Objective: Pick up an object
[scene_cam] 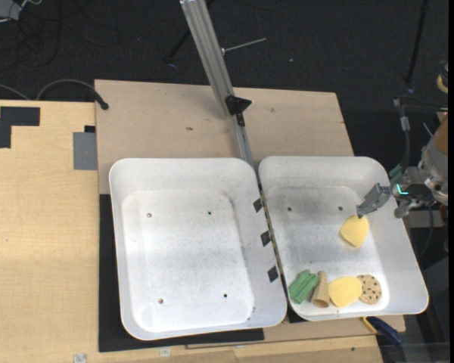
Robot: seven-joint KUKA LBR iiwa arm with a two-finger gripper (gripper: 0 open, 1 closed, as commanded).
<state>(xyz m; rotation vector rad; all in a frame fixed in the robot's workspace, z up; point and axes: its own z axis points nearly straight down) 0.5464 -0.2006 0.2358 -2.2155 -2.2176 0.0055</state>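
Camera view, inspected from my remote station, largest item first. The bench (174, 119) carries two shallow white bins side by side. The left bin (183, 248) is the bigger-looking surface. The right bin (318, 184) holds all the candidates.

The arm enters from the right edge of the right bin, and its tool (380, 198) sits low over that bin's right side. One dark finger (372, 200) reaches toward the yellow lump (354, 232), ending just above it and about touching its top. Nothing shows between the fingers, so I record no grip. Whether the tool is open or closed I cannot tell from this angle.

The yellow lump lies in the right half of the right bin, apart from the rest. Along the bin's near wall sits a cluster: a green piece (303, 286), a tan cone-like piece (320, 290) beside it, a second yellow piece (345, 291), and a speckled cookie (369, 288) touching that.

My judgement: the step in hand is closing in on the lone yellow lump. To do it well, I would centre the tool over the lump's widest part, not its upper tip, descend until the fingers straddle it, then close. The rounded shape may squirt sideways if caught off-centre. Lift straight up.
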